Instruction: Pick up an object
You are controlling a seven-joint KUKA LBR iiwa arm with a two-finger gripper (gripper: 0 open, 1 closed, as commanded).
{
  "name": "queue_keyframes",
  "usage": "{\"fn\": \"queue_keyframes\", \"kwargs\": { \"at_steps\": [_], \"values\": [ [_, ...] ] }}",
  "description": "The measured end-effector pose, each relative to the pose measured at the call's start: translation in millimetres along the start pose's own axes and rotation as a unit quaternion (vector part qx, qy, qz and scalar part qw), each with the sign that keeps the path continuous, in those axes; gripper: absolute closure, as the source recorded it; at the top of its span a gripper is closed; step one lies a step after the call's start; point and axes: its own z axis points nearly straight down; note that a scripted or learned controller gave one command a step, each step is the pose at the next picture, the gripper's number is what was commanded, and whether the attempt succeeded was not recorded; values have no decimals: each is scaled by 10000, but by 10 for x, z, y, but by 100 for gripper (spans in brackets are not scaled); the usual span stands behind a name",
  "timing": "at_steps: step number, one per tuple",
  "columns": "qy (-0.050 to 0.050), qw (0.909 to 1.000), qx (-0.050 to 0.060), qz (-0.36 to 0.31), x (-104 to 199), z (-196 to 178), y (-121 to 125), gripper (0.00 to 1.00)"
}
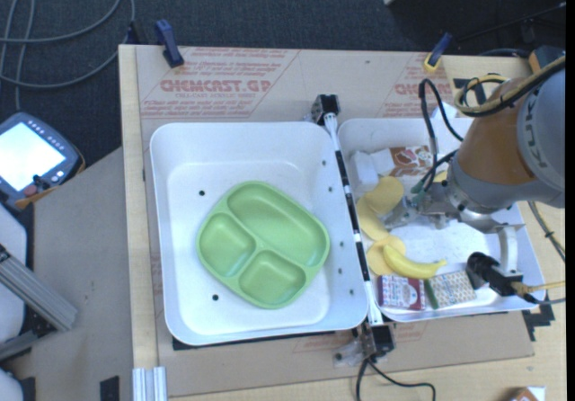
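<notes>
Banana [409, 262] lies in the near half of the right bin [395, 126]. It's curved, w/ smooth waxy-looking yellow skin & a greenish tip pointing right, so it's the likely pick candidate. Just in front of it, by the near wall, are two flat printed packs: a red-and-white packet [402, 292] & a green-edged packet [452, 287]. Both look glossy & thin, prob. hard to get under. Behind the banana a second yellow piece [384, 195], bent & softer-looking, runs along that bin's left wall. The end effector [422, 209] is just right of that piece, approx. mid-bin. Can't tell whether it's spread or closed, & nothing is seen held in it. Farther back, a brown-and-white wrapper [406, 158] lies near the far wall.

Doing the step well, my read:
- Go for a rounded body, not a flat packet.
- Line up across the narrow width & centre on the thickest part.
- Descend straight & close gently, since the skin looks slippery.
- Lift vertically to clear the walls, & keep off the divider betw. the bins.

The left bin [163, 152] holds a green compartment plate [262, 244]: matte plastic, three sections, rounded corners, well apart from the arm. Both bins look like rigid white plastic, on a table [225, 84] topped w/ printed brown board.
</notes>
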Motion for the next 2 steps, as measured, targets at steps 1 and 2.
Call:
{"fn": "queue_keyframes", "kwargs": {
  "at_steps": [1,2],
  "values": [
    [-5,10000,-1,6,229,51,371,0],
    [-4,10000,4,6,220,57,445,0]
  ]
}}
